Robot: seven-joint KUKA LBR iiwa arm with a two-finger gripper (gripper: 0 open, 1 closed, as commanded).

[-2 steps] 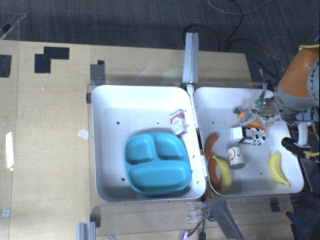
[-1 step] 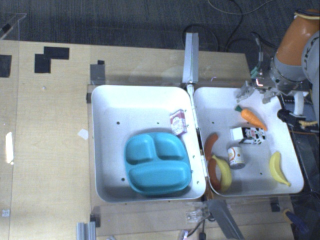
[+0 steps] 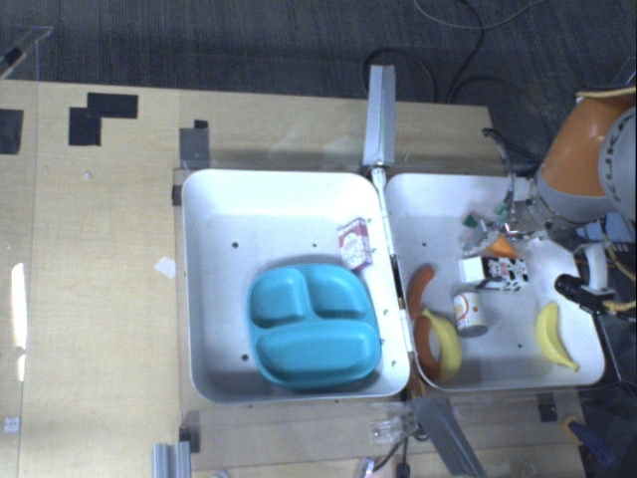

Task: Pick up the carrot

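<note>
Reach/grasp step, judging by the layout: gripper (image 3: 495, 235) sits low in the right bin (image 3: 428, 202), upper middle, right at the carrot (image 3: 506, 248), a small orange bit just beside a white box (image 3: 488, 270). Can't tell if the fingers are apart or clamped; too cluttered. Next move needs a clean close on the carrot without snagging the box or can (image 3: 469, 311). Arm (image 3: 587, 157) enters from the right, wrist bent down over the bin.
</note>
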